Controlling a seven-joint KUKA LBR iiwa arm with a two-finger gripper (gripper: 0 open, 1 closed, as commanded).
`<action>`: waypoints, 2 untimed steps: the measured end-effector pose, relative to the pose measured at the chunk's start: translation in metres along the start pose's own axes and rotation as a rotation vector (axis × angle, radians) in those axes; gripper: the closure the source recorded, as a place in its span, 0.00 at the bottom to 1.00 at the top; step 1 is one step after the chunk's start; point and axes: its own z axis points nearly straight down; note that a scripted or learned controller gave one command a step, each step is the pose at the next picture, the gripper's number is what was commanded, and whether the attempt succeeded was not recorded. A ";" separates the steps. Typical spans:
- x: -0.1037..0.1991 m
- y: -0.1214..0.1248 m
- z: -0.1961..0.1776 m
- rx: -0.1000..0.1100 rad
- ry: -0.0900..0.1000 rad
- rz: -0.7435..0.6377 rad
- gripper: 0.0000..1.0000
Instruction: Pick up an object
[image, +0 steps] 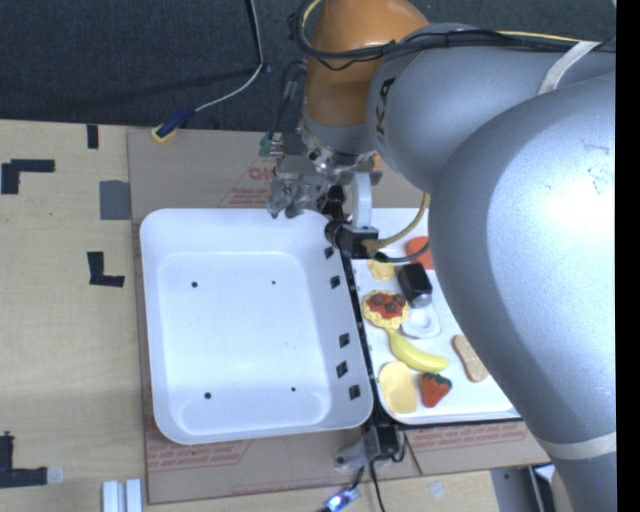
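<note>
My gripper (300, 196) hangs over the far edge of the left white bin (160, 300), near the divide between the two bins. Nothing shows beneath it but the bin's rim. The right white bin (470, 408) holds several toy foods: a round pizza-like piece (384, 308), a banana (415, 353), a strawberry (434, 388), a pale yellow disc (397, 386), a black block (415, 282), a small white piece (422, 324), a tan stick (468, 357) and an orange piece (419, 248). The arm hides much of that bin.
The big grey arm (530, 230) with its orange band (350, 50) covers the right side of the view. Both bins rest on a cardboard sheet (200, 170). A cable with a blue and yellow plug (173, 123) lies at the back.
</note>
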 end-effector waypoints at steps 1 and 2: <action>0.021 0.006 -0.016 0.004 -0.001 0.000 1.00; 0.080 0.005 0.008 0.007 -0.001 -0.003 1.00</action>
